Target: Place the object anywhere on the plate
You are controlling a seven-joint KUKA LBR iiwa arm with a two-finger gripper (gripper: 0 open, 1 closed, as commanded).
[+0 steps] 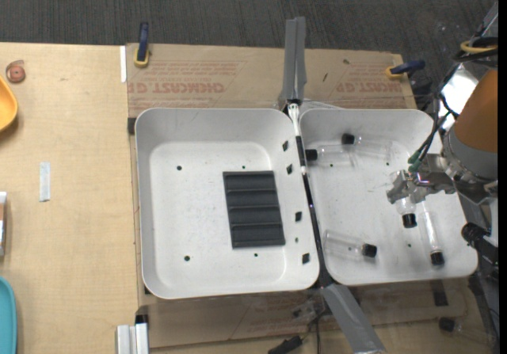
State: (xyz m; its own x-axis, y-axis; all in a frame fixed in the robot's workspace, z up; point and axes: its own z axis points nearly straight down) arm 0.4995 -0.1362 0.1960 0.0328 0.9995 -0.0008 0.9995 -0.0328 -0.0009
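Camera view: we are hovering the gripper [405,186] over the right bin [372,127], directly above a clear vial [413,214]; whether it is grasping cannot be told. We are judging this the pickup step, with the black plate [253,208] waiting left of that bin's divider.

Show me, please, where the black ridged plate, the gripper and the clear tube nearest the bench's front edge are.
black ridged plate [253,209]: camera view, centre of its top.
gripper [406,186]: camera view, between its fingertips.
clear tube with black cap [352,246]: camera view, mid-body.
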